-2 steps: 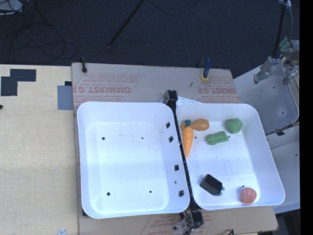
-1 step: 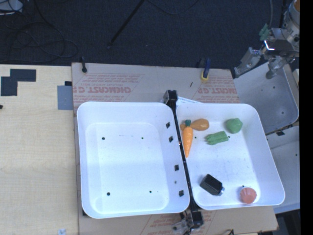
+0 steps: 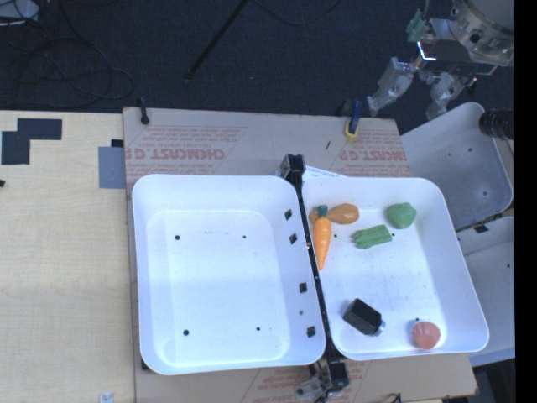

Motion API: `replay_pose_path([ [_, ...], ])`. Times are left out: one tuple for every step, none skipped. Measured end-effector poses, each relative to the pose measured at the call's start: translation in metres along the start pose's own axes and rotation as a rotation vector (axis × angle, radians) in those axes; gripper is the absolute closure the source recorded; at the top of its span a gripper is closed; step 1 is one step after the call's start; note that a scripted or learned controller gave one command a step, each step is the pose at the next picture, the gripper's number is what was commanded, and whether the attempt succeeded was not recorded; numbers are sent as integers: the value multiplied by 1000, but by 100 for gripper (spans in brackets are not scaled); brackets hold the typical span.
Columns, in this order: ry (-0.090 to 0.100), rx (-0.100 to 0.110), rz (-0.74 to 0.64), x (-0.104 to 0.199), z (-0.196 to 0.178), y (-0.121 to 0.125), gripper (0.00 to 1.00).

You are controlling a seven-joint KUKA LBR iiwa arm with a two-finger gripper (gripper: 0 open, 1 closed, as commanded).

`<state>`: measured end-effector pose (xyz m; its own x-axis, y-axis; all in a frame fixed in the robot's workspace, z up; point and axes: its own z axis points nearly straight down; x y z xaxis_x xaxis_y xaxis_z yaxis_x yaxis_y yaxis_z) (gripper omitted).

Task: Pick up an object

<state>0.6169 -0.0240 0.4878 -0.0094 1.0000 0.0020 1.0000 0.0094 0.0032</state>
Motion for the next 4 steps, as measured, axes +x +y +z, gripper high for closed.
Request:
replay_pose_path([
  [-1, 1, 3, 75, -52, 15, 0],
  [-1, 6, 2, 158, -48, 29, 0],
  [-2, 7, 3, 222, -48, 29, 0],
  [-5, 11, 1, 221, -58, 29, 100],
])
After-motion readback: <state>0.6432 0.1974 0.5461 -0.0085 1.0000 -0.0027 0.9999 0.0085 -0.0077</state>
